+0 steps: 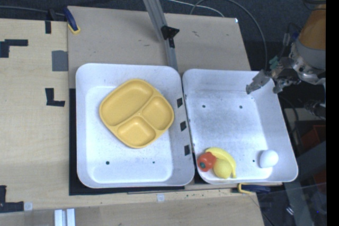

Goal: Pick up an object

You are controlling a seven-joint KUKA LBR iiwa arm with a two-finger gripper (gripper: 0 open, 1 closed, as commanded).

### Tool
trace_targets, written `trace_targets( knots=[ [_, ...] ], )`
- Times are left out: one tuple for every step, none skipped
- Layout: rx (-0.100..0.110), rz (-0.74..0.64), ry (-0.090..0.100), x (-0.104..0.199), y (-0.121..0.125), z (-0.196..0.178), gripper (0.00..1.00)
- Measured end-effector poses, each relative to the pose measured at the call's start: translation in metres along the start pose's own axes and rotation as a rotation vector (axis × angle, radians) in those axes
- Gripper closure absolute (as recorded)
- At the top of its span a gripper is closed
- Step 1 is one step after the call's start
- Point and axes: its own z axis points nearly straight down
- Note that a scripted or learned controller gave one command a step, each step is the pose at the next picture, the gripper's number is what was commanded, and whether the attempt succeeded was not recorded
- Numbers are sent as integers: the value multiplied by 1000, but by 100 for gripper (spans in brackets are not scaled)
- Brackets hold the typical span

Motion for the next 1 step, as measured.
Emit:
trace_targets(
  knots=[
    [0, 0, 0, 0, 0, 0, 0]
  ],
)
